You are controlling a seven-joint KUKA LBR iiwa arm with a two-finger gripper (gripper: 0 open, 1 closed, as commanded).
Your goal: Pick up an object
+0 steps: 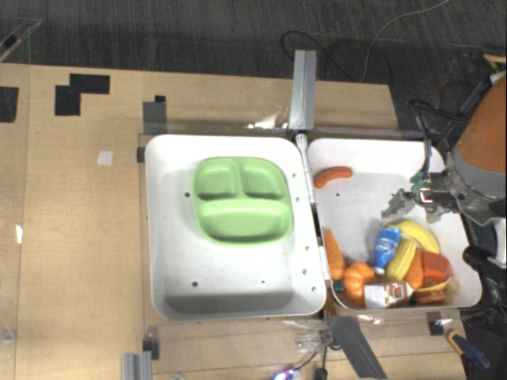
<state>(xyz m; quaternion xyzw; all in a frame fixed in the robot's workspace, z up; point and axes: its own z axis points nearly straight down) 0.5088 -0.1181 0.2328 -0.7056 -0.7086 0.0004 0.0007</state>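
Hovering low in the right bin [372,150], the gripper [398,205] has jaws spread and empty; piled toy food [400,264] lies just below them, within reach.

We note a pale wooden bench [71,236] carrying two shallow white bins side by side, their inner walls touching: the left bin [170,279] and the right bin [372,153]. Black patches [79,92] lie flat on the bench near its far left edge, with a small white square [105,158] just in front of them. A grey metal post [303,85] stands at the far end of the seam between the bins.
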